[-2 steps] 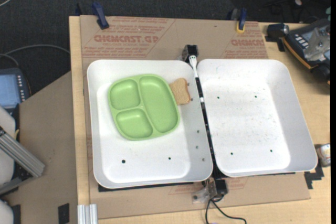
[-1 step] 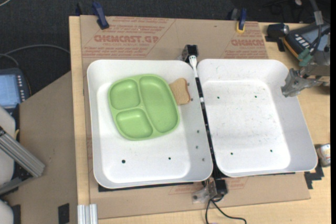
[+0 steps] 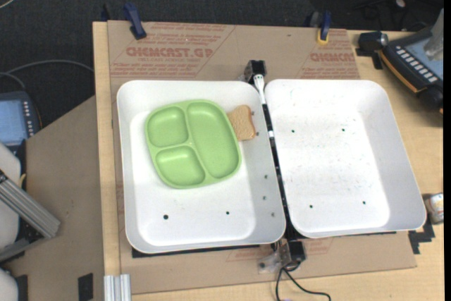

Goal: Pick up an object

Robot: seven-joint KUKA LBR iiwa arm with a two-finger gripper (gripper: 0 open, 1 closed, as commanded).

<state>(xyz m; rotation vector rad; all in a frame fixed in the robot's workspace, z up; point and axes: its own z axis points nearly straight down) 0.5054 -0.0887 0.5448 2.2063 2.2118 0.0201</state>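
A green divided plate (image 3: 193, 144) and a tan slice-shaped item (image 3: 242, 123) (touching the plate's right rim) are lying in the left bin (image 3: 141, 222), likely awaiting a pick.

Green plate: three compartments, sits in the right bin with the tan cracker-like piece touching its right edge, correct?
Wrong bin. The camera view shows the green plate in the left bin, not the right bin. The rest stands: three compartments, with the tan piece against its right edge.
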